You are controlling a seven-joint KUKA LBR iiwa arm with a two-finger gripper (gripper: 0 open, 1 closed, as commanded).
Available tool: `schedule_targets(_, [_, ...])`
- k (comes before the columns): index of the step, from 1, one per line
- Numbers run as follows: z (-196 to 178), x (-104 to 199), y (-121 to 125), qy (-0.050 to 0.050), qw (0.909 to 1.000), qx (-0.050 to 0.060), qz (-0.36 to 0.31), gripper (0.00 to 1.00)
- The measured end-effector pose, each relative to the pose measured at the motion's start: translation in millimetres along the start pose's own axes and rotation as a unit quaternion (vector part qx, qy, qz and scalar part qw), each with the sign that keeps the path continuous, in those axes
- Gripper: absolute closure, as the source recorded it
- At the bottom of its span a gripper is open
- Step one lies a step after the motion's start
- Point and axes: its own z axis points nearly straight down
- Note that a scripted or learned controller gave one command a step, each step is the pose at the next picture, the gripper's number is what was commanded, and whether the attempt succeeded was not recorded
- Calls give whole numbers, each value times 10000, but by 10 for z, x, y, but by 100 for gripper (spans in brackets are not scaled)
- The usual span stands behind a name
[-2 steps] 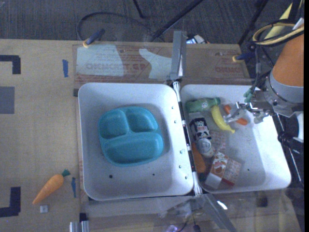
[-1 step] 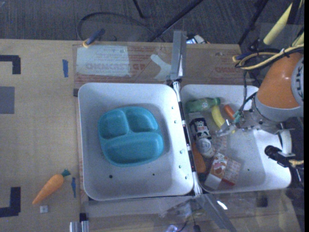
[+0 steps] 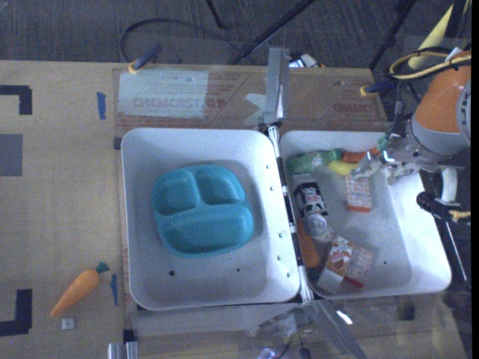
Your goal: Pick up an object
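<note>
While the gripper (image 3: 383,164) hangs over the right bin's (image 3: 419,253) far edge, whether it is clenched cannot be told. 1 small orange carton (image 3: 358,194) lies just left and nearer.

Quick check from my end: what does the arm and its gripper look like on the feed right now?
The arm enters from the view's right, a rounded grey body with a broad orange band above the wrist. Yellow and black cables loop over its top. The gripper is a small pale metallic assembly at its end, too blurred to make out finer detail or markings.

Arm (image 3: 443,114) cut off at right edge, tool (image 3: 385,163) fingers blurred
</note>
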Motion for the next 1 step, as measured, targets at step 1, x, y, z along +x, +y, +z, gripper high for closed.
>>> schedule_targets(1, [-121,4,21,-33,10000,-35,-19,100])
